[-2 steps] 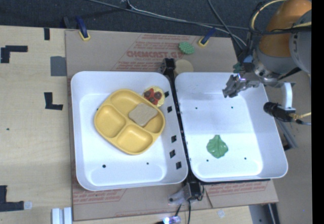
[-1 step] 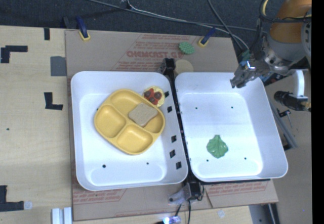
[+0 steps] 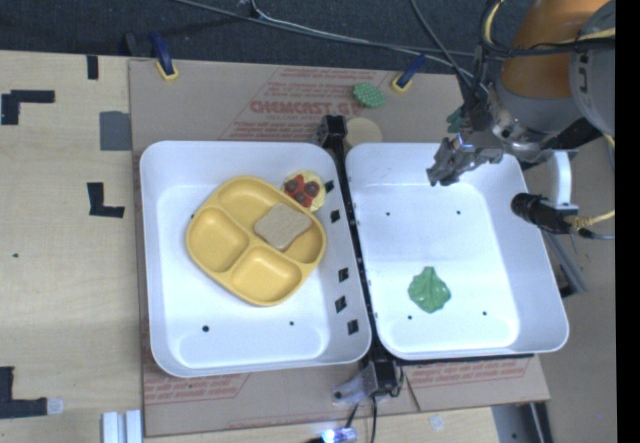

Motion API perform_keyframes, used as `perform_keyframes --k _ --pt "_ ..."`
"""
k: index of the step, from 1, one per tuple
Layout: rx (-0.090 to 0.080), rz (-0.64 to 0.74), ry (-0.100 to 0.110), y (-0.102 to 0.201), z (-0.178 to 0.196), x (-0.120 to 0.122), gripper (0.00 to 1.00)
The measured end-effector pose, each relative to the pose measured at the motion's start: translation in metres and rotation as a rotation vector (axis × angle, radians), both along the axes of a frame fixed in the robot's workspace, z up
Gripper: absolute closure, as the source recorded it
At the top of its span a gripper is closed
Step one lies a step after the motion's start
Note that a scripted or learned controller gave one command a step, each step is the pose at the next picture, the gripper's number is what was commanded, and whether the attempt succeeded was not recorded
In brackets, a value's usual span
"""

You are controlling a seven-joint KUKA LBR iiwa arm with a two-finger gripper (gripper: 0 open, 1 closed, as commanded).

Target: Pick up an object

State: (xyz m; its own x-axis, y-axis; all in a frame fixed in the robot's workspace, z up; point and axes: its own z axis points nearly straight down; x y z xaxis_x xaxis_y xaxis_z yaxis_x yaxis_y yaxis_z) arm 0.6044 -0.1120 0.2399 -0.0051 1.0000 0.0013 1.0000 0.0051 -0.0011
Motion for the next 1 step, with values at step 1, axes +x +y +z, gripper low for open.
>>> perform_keyframes --k 1 --pt "0.001 0.001 0.000 0.0547 0.0061 -0.0184 1.00"
